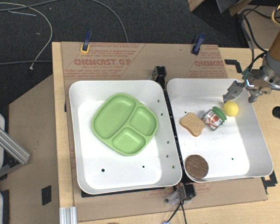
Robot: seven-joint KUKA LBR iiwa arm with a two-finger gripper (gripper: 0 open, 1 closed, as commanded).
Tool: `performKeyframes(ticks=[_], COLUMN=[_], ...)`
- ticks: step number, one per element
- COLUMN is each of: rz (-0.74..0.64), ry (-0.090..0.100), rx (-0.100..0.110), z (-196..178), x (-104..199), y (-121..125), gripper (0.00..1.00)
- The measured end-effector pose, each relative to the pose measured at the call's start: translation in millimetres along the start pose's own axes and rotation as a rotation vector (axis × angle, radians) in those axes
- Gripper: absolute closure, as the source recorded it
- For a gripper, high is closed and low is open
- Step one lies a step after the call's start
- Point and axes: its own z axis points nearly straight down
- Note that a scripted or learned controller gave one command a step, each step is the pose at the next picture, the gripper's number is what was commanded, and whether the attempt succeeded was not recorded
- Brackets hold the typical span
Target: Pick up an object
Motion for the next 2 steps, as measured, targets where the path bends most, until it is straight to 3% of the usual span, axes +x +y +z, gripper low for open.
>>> performKeyframes(ticks=[1, 2], rz=[0.001, 0.0], ry=[0.002, -0.002], rx=[0.006, -0.007], z=[63, 101], x=[1, 3], y=[0, 10], gripper=[0.0, 0.0])
